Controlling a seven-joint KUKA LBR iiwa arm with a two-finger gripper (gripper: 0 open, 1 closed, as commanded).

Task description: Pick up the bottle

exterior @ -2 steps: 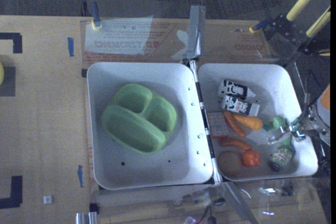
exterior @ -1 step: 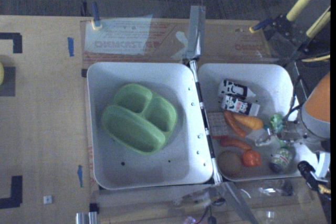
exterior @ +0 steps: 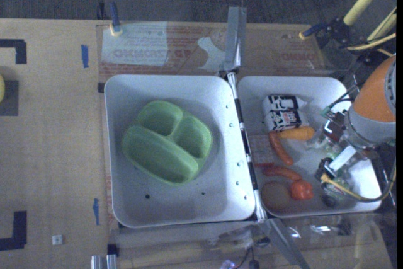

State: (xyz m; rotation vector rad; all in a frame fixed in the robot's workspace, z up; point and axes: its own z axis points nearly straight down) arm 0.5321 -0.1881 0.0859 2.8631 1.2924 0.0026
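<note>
1. The bottle (exterior: 283, 111), as best I can judge, is the black-and-white labelled container lying at about 11 o'clock in the right bin (exterior: 327, 96), close to the wall shared with the left bin (exterior: 126, 97). Its shape is too blurred to be sure.
2. The gripper (exterior: 334, 151) hangs over the 3 o'clock side of the right bin, apart from the bottle. Whether it is open or closed cannot be told.
3. Handling, as a judgement: it looks small and light, probably thin-walled, with a smooth label that could slip. A light squeeze across the middle of its body, square to its long axis, seems safest.
4. Neighbours: an orange carrot (exterior: 297, 133) lies just at the bottle's 6 o'clock, nearly touching it. A red pepper (exterior: 280, 148) lies further toward 6.
5. Open room: bare bin floor shows at the bottle's 3 o'clock, so coming in from that side looks clearest. The walls at 9 and 12 o'clock leave little room.
6. The green plate (exterior: 167, 142) in the left bin and the table (exterior: 50, 135) are well apart from all this.
</note>
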